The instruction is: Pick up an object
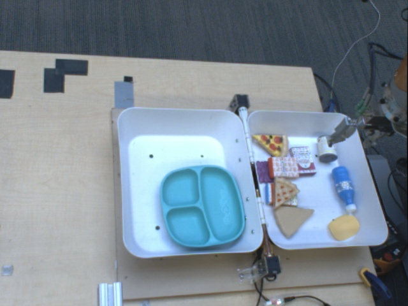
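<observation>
Grey hand [329,146] low over right bin [376,234], finger state impossible to tell. White can [326,153] touching it, likeliest target. Blue bottle [343,187] just below; pizza [271,144] beyond, leftward. No lift yet.

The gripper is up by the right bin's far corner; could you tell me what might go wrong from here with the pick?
1. The gripper hangs close to the right bin wall, so a descent there could clip the rim.
2. The pizza slice, snack box and sandwich piece lie packed together; a grasp may catch two or push them aside.
3. The blue bottle lies on its side and could roll away.
</observation>
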